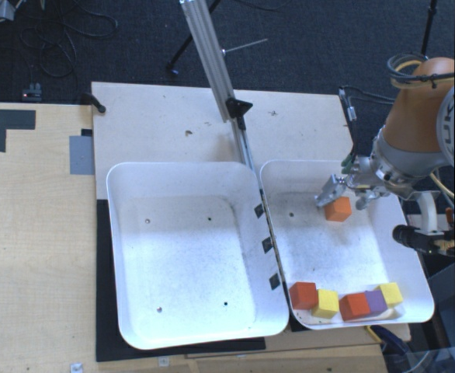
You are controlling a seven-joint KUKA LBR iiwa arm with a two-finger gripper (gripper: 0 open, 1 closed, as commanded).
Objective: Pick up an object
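Single overhead view. We see the gripper [342, 194] over the right bin [414, 305], its metal fingers [326, 196] closed about an orange block [338, 209] that shows between and just below their tips. The block appears to hang clear of the bin floor, though we judge this from its position alone, as no distinct shadow can be read.

Hazard. We judge the hold to be shallow: most of the block lies below the fingertips, so it may rotate or slip out during lifting or travel. A fall would drop it back onto the bin floor beneath the fingers.

Surroundings. Well below the fingers in the picture, along the right bin's near wall, lies a row of blocks: a red block [303, 294], a yellow block [326, 303], another red block [355, 305], a purple block [375, 300] and a second yellow block [390, 293], each touching its neighbour or nearly so. To the picture's left of the fingers, past the shared divider, stands the left bin [123, 286]. Both bins rest on a pale bench [158, 115]; a slanted metal rail [212, 53] rises behind them, and dark carpet with cables lies beyond.
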